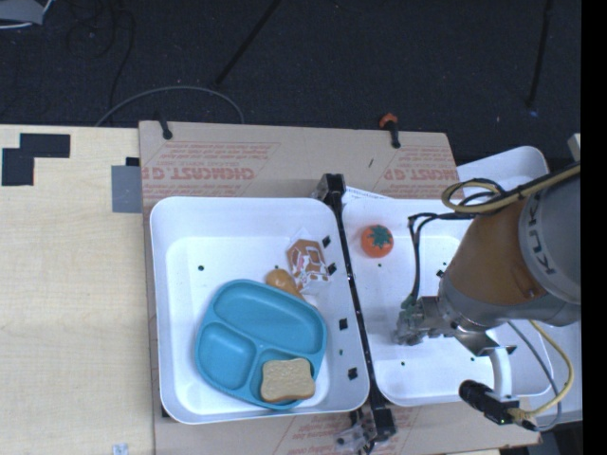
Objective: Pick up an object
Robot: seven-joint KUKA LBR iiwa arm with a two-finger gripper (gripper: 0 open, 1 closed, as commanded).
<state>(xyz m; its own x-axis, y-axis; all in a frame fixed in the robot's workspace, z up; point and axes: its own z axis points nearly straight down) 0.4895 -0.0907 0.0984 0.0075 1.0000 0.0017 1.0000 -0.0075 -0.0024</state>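
The gripper [410, 328] sits low in the right bin [427, 387], well nearer than the small orange fruit [377, 241]; the arm's bulk hides its tip.

Two white bins: left bin [175, 254], right bin [427, 387]. Blue tray [242, 335] with three compartments in left bin, tan bread slice [287, 380] in its near-right compartment. Orange-yellow lump [281, 280] at tray's far edge. Clear packet [307, 260] printed brown and white beside it. Orange ball [377, 241], green top, at right bin's far-left corner. Arm [507, 254] orange-brown band, grey above. Gripper [414, 322] dull grey metal. Cardboard [285, 164] brown, red lettering. Bench [66, 301] pale wood, black and grey squares at far-left. Black divider [351, 301] between bins. Yellow and black cables [474, 195]. Floor dark.
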